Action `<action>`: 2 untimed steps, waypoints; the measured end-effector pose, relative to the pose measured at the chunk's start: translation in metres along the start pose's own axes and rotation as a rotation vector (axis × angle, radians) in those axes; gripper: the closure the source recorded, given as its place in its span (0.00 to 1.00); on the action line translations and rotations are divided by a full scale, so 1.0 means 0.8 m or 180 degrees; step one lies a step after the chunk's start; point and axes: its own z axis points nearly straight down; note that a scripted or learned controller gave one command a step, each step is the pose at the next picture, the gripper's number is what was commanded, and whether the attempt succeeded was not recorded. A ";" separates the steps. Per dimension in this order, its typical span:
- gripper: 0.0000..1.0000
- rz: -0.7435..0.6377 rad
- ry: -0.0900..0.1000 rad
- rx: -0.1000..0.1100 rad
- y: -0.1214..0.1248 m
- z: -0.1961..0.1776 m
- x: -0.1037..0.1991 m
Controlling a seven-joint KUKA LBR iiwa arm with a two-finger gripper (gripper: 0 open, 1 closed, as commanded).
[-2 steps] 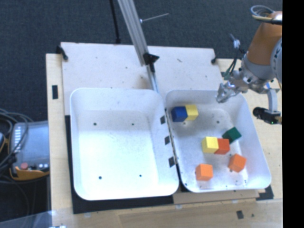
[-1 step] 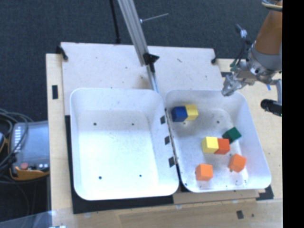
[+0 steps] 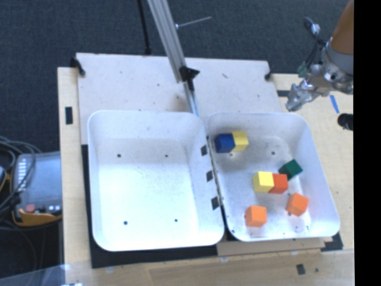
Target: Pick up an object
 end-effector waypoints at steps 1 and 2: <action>1.00 -0.0001 0.0011 0.0018 -0.015 -0.006 0.068; 1.00 0.0001 0.0012 0.0023 -0.035 -0.013 0.124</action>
